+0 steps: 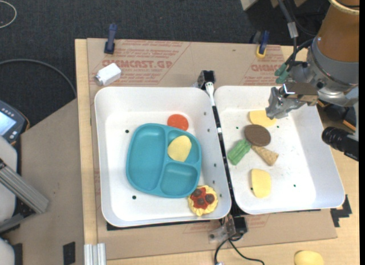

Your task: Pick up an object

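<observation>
From where I stand, the grey arm [336, 58] reaches in from the right, and its end effector [278, 109] hangs low over the far part of the right bin [319, 161]. It sits right above a pale yellow piece [259, 117], whose far edge it partly covers. Whether it touches that piece I cannot tell, and I cannot tell either whether the end effector is open or closed, since the wrist body hides the tips from this angle.

Just nearer than the yellow piece lies a round brown disc [258, 135]. A green block [238, 152] rests to the left of the disc, close to the bin's inner wall, and a tan wedge [266, 155] lies just beside the disc on its near side. Further toward the near edge lies a yellow oblong piece [261, 183], apart from the others.

The left bin [111, 155] carries a teal divided plate [162, 159]. A yellow rounded item [179, 148] sits in the plate's upper right compartment. An orange disc [178, 122] lies in the bin just beyond the plate's far rim, and a small toy pizza [202, 199] with dark red toppings lies at the plate's near right corner, close to the bin wall.

Both bins rest on a cardboard sheet [171, 58] laid over the tabletop, held by a blue clamp [110, 38] at the far left. A small white block [108, 74] lies on the cardboard near it.
</observation>
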